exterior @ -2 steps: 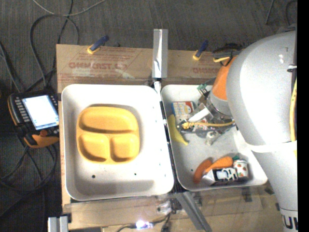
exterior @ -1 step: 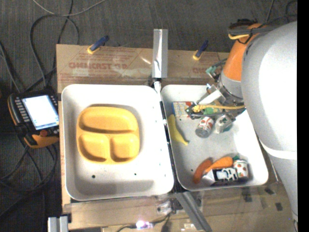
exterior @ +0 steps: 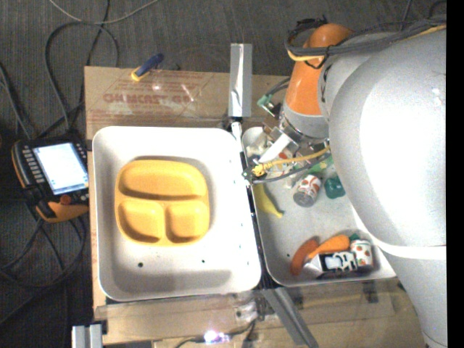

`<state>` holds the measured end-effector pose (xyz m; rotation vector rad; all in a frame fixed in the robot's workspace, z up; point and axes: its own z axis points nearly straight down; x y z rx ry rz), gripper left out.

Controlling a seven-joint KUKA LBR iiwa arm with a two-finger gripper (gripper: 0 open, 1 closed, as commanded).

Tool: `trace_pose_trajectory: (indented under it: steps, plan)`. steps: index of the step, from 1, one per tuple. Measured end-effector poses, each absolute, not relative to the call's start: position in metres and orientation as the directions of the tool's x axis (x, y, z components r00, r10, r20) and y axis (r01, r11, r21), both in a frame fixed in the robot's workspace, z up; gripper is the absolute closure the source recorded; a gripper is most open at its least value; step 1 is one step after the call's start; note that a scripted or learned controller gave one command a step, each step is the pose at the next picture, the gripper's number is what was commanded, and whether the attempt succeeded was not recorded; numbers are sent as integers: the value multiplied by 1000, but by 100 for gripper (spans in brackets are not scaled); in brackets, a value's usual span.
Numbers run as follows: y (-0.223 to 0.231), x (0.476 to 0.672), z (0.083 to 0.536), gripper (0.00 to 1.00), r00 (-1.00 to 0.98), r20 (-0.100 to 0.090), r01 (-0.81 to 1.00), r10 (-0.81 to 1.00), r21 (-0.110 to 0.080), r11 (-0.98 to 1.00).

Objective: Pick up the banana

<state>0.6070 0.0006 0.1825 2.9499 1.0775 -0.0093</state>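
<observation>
White plastic forms both bins: the left bin (exterior: pixel 105 267) holds a yellow divided tray (exterior: pixel 164 200), while the right bin (exterior: pixel 279 267) holds the banana (exterior: pixel 270 201) lying near its left wall, a small can (exterior: pixel 307 189), a teal object (exterior: pixel 334 187), and an orange piece (exterior: pixel 319 249) beside a printed carton (exterior: pixel 346 258) at the near edge. The gripper (exterior: pixel 259 167) sits low just above the banana's upper end, and whether it is clenched cannot be told, perhaps because cables cross it. Bare bin floor lies between the banana and the near-edge items.
</observation>
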Motion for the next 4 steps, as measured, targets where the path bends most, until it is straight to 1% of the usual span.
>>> trace_pose_trajectory:
  steps: [1, 2, 3, 4]
  plan:
    - [69, 571, 155, 0, 687, -9, 726, 726, 16, -687]
    - [70, 541, 134, 0, 711, 16, 701, 703, 63, -710]
    - [21, 572, 183, 0, 729, -6, 684, 684, 0, -729]
    - [42, 558, 182, 0, 787, -7, 617, 617, -4, -787]
